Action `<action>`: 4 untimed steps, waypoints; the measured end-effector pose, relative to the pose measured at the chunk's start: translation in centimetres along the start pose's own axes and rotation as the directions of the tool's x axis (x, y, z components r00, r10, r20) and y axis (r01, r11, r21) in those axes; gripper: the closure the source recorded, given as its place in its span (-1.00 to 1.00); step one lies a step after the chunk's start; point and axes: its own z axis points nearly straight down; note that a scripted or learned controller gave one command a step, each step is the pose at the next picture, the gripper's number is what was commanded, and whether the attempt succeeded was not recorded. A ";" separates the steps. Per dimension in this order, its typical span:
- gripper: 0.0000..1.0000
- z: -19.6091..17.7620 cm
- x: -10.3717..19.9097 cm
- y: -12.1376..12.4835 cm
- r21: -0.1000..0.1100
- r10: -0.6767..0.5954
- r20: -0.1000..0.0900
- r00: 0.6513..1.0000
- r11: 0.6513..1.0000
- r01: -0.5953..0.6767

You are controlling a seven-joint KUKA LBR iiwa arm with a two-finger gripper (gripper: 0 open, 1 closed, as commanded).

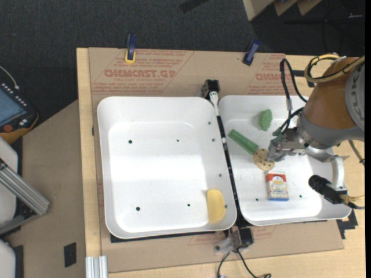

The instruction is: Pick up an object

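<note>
From the overhead camera I see the gripper (276, 147) low in the right bin (301, 212), near its middle, just beside a tan perforated disc (264, 160); whether it is open or closed, I cannot tell. A green stick (243, 141) lies toward the bin's left edge, a green lump (265, 119) nearer the far edge, a small carton (277, 186) toward the near edge. In the left bin (151, 114), a yellow piece (216, 205) sits in the near right corner.

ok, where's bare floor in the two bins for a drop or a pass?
Left bin: bare nearly throughout, apart from the yellow piece at its near right corner. Right bin: crowded in the middle, where the green stick, green lump, tan disc and small box cluster by the claw. Bare strips along its near left floor and far left corner.
</note>
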 end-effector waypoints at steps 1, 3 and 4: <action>1.00 -18.3 3.6 1.5 -0.014 -0.004 0.000 1.000 1.000 0.004; 1.00 -33.4 -5.7 -5.8 -0.007 0.008 0.005 1.000 1.000 -0.008; 1.00 -14.7 -10.6 -6.2 0.022 0.007 -0.006 1.000 1.000 -0.007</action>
